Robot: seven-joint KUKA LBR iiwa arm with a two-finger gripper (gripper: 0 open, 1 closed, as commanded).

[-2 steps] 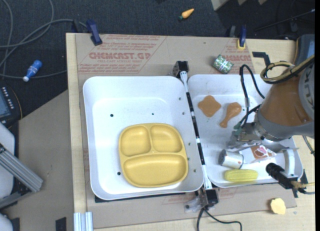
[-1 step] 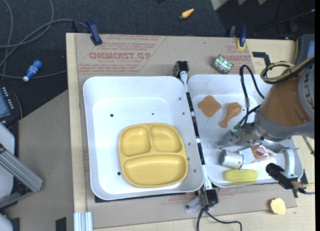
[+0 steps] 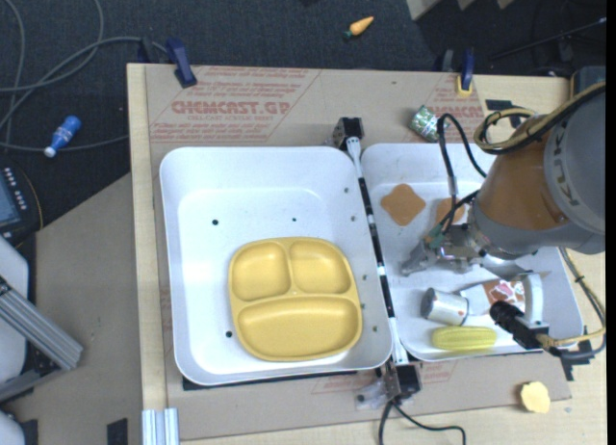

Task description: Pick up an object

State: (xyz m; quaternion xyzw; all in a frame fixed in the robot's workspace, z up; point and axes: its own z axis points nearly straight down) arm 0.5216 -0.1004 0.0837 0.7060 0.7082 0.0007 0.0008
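The metal gripper (image 3: pixel 423 258), its grasp apparently unclear, hovers beside a flat brown diamond-shaped piece (image 3: pixel 402 204) in the glossy right bin (image 3: pixel 404 342).

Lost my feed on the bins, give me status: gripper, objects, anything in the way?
Gripper low in right bin, grip unconfirmed. Brown patch, silver cup, yellow corn lie loose nearby. Yellow tray sits in left bin.

The bench (image 3: pixel 241 106), topped with brown printed board, bears two shallow white bins touching side by side: the left bin (image 3: pixel 192 241) and the right bin (image 3: pixel 404 159). Near the right bin's front right corner lies a small yellow piece (image 3: pixel 534 396), and just behind its rear edge a small greenish crumpled thing (image 3: pixel 423 122).
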